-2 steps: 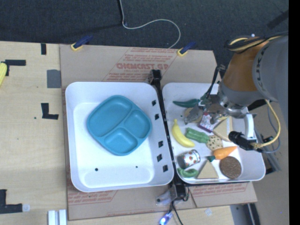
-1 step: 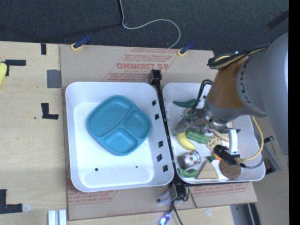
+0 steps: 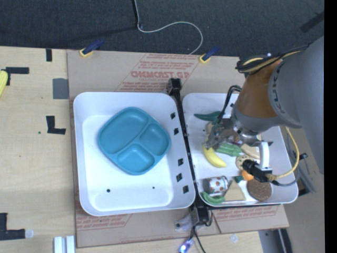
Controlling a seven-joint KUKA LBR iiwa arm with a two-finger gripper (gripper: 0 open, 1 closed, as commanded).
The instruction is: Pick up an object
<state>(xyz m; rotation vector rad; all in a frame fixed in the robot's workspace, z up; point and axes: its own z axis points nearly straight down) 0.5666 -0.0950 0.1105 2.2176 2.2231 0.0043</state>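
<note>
My gripper (image 3: 217, 136) is low in the right bin (image 3: 281, 196), near its middle-left, pointing down among the toy foods. Just below it lies a yellow banana (image 3: 214, 157), and a green pepper (image 3: 229, 150) lies right beside it, close to the gripper's tip. A dark green leafy piece (image 3: 207, 116) sits just behind the gripper. Nothing can be seen lifted off the bin floor. The wrist and the arm's orange band (image 3: 256, 91) cover the bin's back right part.
At the front of the right bin are a small can (image 3: 216, 184), a beige wedge (image 3: 236, 193), a brown round cookie (image 3: 259, 190), an orange piece (image 3: 245, 176) and a green ring (image 3: 210, 198). The left bin (image 3: 89, 194) holds a blue divided plate (image 3: 134, 140).
</note>
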